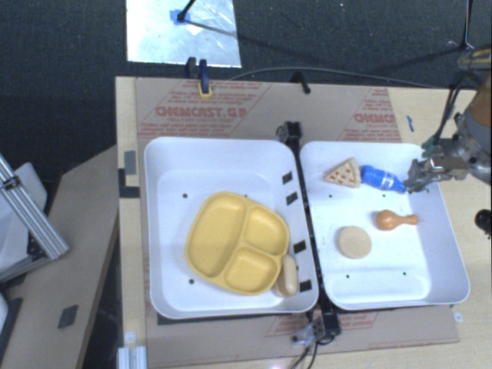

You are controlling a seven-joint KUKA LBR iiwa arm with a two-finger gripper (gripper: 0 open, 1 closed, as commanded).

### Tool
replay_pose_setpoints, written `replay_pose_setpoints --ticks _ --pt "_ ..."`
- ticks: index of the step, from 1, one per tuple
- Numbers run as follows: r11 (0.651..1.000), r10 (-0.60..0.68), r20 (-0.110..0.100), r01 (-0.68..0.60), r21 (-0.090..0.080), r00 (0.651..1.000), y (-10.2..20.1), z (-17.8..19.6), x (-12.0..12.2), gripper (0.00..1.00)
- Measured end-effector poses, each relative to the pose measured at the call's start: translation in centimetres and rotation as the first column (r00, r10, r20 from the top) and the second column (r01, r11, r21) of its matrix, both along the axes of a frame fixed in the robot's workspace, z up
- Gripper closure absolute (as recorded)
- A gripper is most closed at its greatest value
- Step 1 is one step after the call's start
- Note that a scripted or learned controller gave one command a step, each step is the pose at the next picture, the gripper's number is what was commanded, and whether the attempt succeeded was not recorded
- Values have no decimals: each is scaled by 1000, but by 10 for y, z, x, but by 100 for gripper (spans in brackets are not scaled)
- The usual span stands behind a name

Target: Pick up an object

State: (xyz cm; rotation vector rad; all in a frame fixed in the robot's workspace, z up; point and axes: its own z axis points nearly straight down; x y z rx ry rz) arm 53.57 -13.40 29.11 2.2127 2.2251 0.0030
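I see the arm [473,141] coming in from the right edge, its wrist low over the far right corner of the right bin [446,283]. The gripper [420,177] sits at the bin's right rim, pointing left toward the blue bottle [382,178]. Its tip is just beside the bottle's right end, perhaps touching; I cannot tell from this angle. I also cannot tell how far it is open, and I see nothing held in it.

The bottle lies on its side near the back of the right bin, with a pizza slice [343,174] just to its left, the two nearly touching. Nearer the front, an orange, pear-shaped toy [393,220] lies on its side, its narrow end pointing right. A tan round disc [354,242] lies flat just left of and below it, apart from it.

In the left bin [165,175], a yellow divided plate [237,241] lies flat toward the front. A pale bread-like roll [288,275] rests against the plate's front right corner, close to the wall between the bins.
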Motion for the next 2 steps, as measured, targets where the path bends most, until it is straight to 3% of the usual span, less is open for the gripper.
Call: replay_pose_setpoints --ticks 2 --pt "1000 4 -3 -4 3 1000 108 -23 35 100"
